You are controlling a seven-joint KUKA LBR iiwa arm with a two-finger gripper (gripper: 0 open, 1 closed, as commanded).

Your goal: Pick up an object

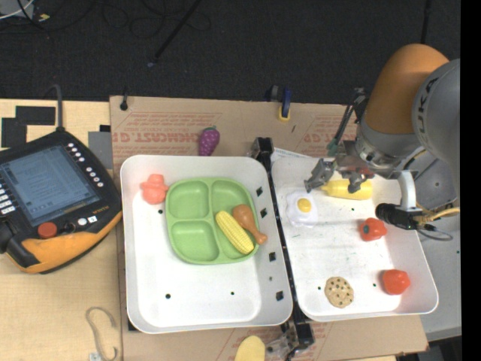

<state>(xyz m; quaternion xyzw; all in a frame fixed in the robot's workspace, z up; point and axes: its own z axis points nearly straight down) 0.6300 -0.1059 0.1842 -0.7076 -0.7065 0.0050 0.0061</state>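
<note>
The jaws hang over the back of the right bin (pixel 428 295), and the dark fingers (pixel 319 175) look spread apart, one out toward the left and the rest bunched over a yellow toy (pixel 347 189). That yellow piece sits right under and just in front of the jaws, touching or nearly touching them; can't really tell if it's pinched between anything, so no calling it a grab. Just forward and to the left of the jaws is a fried egg toy (pixel 303 206), flat on the bin floor. Off to the right there's a red tomato-ish thing (pixel 371 229), next to a black handle-looking part of the arm. Further toward the front edge, a chocolate chip cookie (pixel 339 292) and another red toy (pixel 395 280), well apart from the jaws.

Over in the left bin (pixel 150 299), a green divided plate (pixel 192 239) holds a corn cob (pixel 234 232) and a drumstick (pixel 249 222) in its right compartments. A pink toy (pixel 153 189) lies beside the plate's far left corner. A purple grape bunch (pixel 209 139) is on the cardboard behind the bins, and a teach pendant (pixel 52 194) rests on the bench way off left.
</note>
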